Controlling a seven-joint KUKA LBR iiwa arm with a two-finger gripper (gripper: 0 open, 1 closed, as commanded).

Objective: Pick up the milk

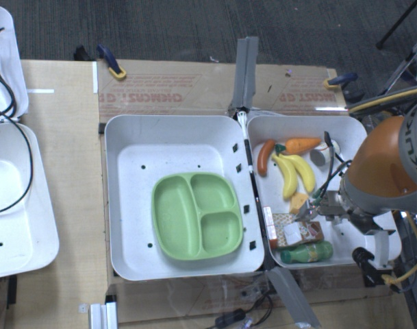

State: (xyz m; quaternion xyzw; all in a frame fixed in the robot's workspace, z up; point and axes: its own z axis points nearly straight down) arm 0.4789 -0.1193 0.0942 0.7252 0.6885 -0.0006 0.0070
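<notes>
The milk (291,232) is a small carton lying on its side in the right bin (345,125), white on its left part and brown on its right. It rests near the bin's front, just above a green bottle (305,253). My gripper (309,210) reaches in from the right and hovers low over the carton's upper right end, next to a yellow cheese wedge (299,201). Whether it touches the carton I cannot tell. The arm's orange band (383,163) covers the bin's right side.
Two bananas (296,173), a sausage (264,157), a carrot (302,144) and a grey cup (320,155) crowd the right bin's back half. The left bin (126,184) holds a green divided plate (198,215). A metal post (245,74) stands between the bins.
</notes>
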